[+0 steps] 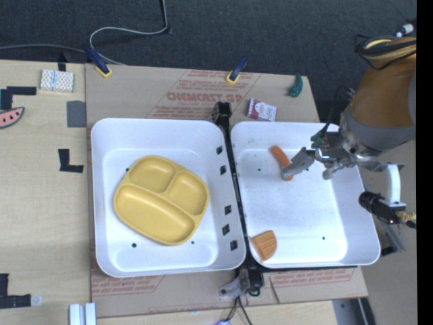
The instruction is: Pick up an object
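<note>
Camera view: my gripper [292,170] sits in the right bin [352,249], its tip touching the carrot [280,156]; I cannot tell its state. A glancing grip could roll the carrot away. The bread [264,244] lies well below me; the left bin [108,249] holds the yellow tray [160,199].

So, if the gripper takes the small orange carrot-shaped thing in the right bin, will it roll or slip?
The carrot-shaped thing looks rounded and tapered, so a push would probably roll it sideways. It seems smooth, so it may slip between the fingers. Being small, it is likely light.
</note>
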Available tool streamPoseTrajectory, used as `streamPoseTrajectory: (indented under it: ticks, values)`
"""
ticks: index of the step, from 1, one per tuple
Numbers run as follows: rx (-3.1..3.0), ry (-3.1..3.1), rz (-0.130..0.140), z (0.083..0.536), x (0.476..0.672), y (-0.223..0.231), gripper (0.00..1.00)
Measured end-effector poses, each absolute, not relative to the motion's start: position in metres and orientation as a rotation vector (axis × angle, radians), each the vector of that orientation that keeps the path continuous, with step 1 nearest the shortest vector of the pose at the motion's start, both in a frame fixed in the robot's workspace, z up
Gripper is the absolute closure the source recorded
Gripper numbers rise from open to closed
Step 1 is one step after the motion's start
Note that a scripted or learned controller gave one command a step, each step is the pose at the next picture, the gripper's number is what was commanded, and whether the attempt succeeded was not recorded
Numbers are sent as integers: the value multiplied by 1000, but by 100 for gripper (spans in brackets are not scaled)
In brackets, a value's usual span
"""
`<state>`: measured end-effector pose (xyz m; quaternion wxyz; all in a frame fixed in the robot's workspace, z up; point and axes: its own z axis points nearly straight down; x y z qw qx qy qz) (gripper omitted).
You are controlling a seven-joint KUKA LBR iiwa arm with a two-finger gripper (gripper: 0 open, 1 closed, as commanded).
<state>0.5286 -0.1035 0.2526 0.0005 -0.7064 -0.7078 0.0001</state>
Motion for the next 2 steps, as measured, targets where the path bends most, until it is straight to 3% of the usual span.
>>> streamPoseTrajectory:
  ticks: [1, 2]
  values:
    - [-2218, -2220, 5, 126, 611, -128, 0]
    - [-2218, -2222, 1, 137, 613, -128, 100]
